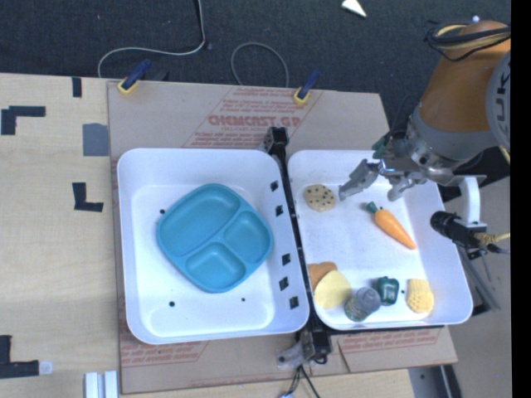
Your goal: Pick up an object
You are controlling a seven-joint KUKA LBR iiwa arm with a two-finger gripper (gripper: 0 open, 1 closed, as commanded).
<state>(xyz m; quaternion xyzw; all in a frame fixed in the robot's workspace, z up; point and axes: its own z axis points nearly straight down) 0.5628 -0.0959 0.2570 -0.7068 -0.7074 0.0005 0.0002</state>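
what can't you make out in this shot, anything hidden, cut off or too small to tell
- Arm: camera view, its upper part is cut off by the right edge.
- Grey can and green item: too small to identify; the can overlaps the green item's lower left.
- Orange piece: partly covered by the yellow item.
- Cable: runs out past the top edge.

A divided plate [216,236] lies in the left bin [133,222]. In the right bin [444,293], a cookie [319,196] sits left of a carrot [392,225]. Along its near wall, what may be a can [362,303] lies among other items.
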